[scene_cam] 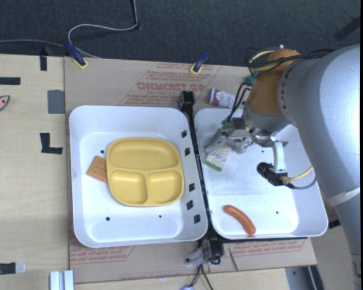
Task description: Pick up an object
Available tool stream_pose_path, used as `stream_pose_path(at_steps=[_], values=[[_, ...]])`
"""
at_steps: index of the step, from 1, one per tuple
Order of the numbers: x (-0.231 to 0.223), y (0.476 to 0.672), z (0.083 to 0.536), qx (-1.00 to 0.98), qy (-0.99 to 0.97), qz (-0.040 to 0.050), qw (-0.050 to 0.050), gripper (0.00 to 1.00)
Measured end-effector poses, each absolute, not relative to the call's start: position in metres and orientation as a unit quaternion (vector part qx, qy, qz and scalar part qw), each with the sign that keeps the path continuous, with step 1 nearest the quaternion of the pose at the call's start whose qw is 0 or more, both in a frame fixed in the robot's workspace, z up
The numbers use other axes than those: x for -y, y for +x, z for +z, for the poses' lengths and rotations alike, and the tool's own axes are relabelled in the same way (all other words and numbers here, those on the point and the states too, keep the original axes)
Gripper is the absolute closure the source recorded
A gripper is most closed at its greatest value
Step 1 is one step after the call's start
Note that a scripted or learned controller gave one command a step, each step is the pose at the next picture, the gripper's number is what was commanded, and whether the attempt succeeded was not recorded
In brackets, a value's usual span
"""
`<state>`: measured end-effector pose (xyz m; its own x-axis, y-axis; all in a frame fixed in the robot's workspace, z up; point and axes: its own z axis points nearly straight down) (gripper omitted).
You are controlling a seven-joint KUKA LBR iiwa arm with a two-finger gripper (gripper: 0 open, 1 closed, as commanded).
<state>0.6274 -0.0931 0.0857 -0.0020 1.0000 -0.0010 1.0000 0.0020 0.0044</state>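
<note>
Arm | gripper just above packet | right bin

Red print on the cardboard sheet under the bins — partly legible, roughly "CHEMCAST GP".

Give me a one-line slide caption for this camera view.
Gripper poised over a small packet in the right bin; sausage near its front, yellow tray in the left bin.
</note>
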Motion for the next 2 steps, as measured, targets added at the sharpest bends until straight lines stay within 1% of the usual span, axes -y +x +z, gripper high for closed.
stream_pose_path(at_steps=[2], values=[[0.095, 0.55, 0.086, -0.707, 0.707, 0.0013, 0.003, 0.0]])
